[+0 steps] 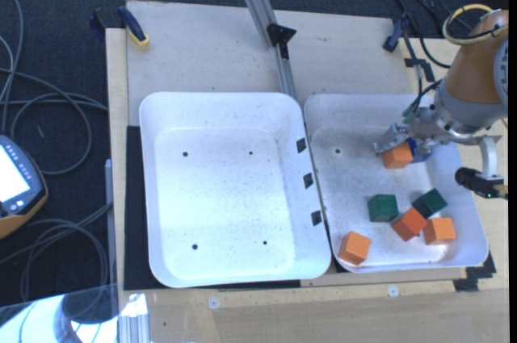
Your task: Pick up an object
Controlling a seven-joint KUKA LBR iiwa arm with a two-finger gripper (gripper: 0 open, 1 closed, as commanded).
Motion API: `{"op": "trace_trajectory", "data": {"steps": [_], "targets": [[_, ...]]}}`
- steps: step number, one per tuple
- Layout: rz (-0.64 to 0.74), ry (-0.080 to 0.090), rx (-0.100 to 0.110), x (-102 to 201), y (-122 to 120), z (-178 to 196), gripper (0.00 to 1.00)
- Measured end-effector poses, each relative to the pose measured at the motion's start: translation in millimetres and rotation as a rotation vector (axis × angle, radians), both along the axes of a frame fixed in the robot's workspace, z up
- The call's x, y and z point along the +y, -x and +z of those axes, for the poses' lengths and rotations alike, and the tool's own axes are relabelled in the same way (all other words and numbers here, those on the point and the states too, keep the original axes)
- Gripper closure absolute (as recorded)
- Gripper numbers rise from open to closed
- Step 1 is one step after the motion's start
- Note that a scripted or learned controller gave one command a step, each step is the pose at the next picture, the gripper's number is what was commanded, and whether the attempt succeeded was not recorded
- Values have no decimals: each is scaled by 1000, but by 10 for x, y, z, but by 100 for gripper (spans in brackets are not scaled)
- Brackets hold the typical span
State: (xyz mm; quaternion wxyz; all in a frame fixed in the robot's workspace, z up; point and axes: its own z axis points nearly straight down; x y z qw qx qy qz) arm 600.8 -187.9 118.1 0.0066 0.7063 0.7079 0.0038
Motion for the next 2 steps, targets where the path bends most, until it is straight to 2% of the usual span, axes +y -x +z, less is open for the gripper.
{"op": "trace_trajectory", "data": {"steps": [1, 2], "targets": [[0, 1, 0, -60, -95, -97, 0], [1, 2, -10, -57, -125, 53, 100]]}}
